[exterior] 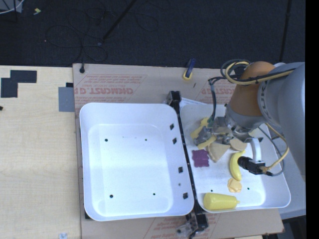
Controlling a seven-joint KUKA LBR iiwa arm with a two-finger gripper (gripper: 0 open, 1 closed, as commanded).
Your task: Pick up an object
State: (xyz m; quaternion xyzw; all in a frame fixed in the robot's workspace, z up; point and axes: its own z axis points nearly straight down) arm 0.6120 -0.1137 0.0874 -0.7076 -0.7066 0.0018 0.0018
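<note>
Gripper (215, 132) is low in the right bin (279, 195), buried in a cluster of pale scraps (219, 151); whether it is clenched or released cannot be told, the wrist hiding it. Purple block (200, 158) lies just beside the cluster, banana (235, 166) nearby. Yellow lemon-like piece (220, 201) sits near the front rim (shape indistinct). Left bin (89, 133) adjoins.

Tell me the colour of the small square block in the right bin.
Purple. The block lies near the right bin's left wall, clearest in the camera view.
</note>
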